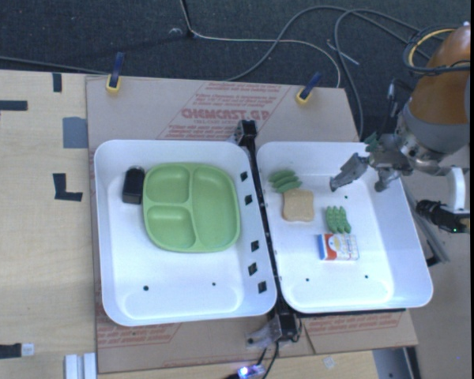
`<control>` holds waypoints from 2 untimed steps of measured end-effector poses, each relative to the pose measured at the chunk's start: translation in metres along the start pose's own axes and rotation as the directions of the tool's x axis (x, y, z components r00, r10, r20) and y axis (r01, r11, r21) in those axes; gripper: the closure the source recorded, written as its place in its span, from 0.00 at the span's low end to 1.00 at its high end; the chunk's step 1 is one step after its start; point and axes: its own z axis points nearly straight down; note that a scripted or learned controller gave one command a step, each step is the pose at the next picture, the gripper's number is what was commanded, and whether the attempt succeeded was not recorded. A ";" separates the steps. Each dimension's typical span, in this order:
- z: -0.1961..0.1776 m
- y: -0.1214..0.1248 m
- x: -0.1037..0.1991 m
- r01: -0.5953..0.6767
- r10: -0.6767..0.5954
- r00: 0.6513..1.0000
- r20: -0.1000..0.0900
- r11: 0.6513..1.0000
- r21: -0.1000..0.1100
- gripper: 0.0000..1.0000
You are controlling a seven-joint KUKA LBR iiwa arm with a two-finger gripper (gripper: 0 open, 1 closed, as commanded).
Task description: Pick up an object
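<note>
Arm: cut off at the right edge, so just the wrist part is seen.
Gripper: above the right bin, upper part; fingers spread apart, nothing between them.
Right bin things: green pods, tan slice, second green piece, small box; print on the box too small to read.
Left bin: green divided plate, a dark object touching its left side, shape hard to tell.

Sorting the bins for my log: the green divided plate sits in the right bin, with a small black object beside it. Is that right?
Not quite. The camera view shows the green divided plate in the left bin, not the right. The small black object does sit beside it.
</note>
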 end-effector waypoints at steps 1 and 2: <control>-0.007 0.002 0.000 0.004 -0.004 1.000 0.002 1.000 -0.013 0.00; 0.057 0.002 -0.001 0.003 -0.002 1.000 0.002 1.000 -0.007 0.00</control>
